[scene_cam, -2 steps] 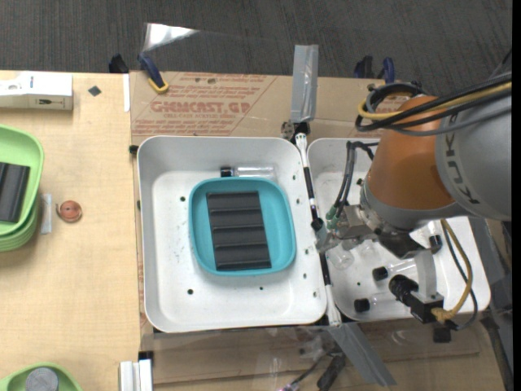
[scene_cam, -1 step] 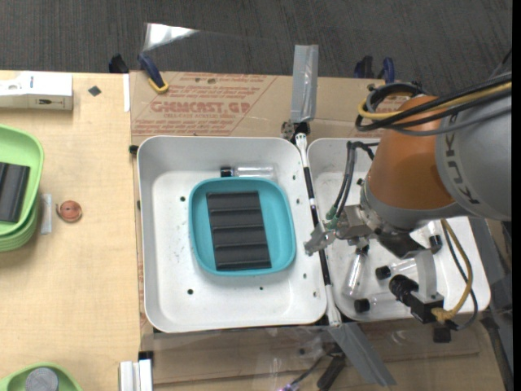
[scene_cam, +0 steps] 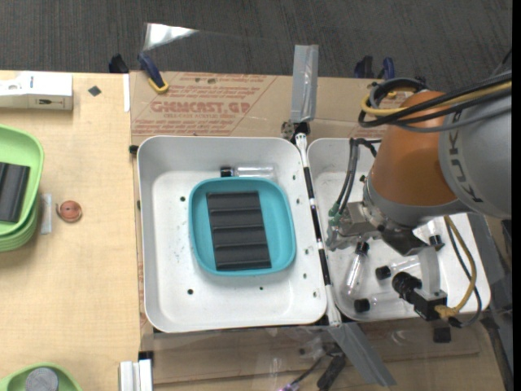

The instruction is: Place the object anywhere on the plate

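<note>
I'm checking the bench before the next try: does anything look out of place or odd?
One oddity: a marker lies on the left bin's floor just behind the teal plate, not on it. A dark ridged block lies across the plate. The gripper is down in the right bin.

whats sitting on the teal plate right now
A dark ribbed rectangular block lies flat on the teal plate, near its middle, in the left bin. Teal rim shows around it. The plate's centre under the block is covered, so anything beneath it cannot be seen.
</note>
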{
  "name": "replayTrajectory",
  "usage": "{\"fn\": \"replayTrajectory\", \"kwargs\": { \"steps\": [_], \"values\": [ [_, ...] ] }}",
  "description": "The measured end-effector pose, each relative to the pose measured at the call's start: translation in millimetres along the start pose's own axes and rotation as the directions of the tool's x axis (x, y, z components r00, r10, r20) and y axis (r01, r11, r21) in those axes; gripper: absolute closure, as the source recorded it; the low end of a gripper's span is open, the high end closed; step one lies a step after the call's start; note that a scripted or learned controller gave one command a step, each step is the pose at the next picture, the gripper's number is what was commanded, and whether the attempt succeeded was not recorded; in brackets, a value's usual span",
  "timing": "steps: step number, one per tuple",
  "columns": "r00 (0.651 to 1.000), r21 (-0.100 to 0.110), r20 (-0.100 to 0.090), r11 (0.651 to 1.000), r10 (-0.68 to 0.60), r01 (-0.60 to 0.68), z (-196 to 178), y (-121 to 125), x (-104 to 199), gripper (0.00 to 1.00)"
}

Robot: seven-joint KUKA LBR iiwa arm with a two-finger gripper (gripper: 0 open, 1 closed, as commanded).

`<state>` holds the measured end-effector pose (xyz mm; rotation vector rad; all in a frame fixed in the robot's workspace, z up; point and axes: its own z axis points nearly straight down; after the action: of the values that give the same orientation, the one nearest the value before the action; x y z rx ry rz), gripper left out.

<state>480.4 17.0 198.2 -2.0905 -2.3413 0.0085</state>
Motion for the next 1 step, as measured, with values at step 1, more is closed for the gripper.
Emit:
{"fn": "replayTrajectory", "kwargs": {
  "steps": [1],
  "values": [
    [1.0, 0.0, 0.0, 1.0, 0.0, 0.0, 0.0, 0.0, -0.1, 0.0]
  ]
}}
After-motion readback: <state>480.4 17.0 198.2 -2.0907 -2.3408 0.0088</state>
